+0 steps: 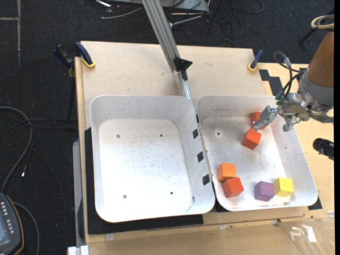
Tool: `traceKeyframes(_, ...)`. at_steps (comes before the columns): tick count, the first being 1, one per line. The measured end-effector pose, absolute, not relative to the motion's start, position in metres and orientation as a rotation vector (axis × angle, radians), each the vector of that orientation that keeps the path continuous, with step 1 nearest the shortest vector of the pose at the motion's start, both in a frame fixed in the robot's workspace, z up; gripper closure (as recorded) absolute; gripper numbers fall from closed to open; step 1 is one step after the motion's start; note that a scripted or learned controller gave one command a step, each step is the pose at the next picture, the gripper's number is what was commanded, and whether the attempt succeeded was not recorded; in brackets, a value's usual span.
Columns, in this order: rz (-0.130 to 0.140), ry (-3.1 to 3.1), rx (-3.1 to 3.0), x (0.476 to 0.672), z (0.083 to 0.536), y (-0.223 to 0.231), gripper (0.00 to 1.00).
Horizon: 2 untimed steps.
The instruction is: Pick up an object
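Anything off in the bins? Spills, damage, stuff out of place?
Nothing stands out. The blocks sit inside the right bin: red-orange blocks, orange, purple, yellow. The gripper is over that bin's upper right. Dark specks on both bin floors.

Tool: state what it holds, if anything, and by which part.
Nothing is visibly held. The tool hangs above the right bin, with an orange block lying apart below it and another orange block partly hidden beside it.

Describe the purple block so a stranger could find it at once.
Start at the right bin, the one of the two white bins nearer the arm. Along its near edge sits a cluster of blocks; the purple block is there, right beside a yellow block and to the right of two orange blocks. It is the one purple thing in either bin.
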<state>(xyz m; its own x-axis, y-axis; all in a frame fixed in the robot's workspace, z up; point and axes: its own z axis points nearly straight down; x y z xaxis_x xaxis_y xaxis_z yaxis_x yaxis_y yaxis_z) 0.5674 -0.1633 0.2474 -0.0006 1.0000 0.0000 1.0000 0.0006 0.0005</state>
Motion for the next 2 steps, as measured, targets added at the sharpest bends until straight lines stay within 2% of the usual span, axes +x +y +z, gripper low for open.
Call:
traceKeyframes(1, -0.006, 2.227, 2.223, 0.606, 0.121, -0.178, 0.0)
traceKeyframes(2, -0.002, 2.225, 2.218, 0.594, 0.094, -0.153, 0.0)
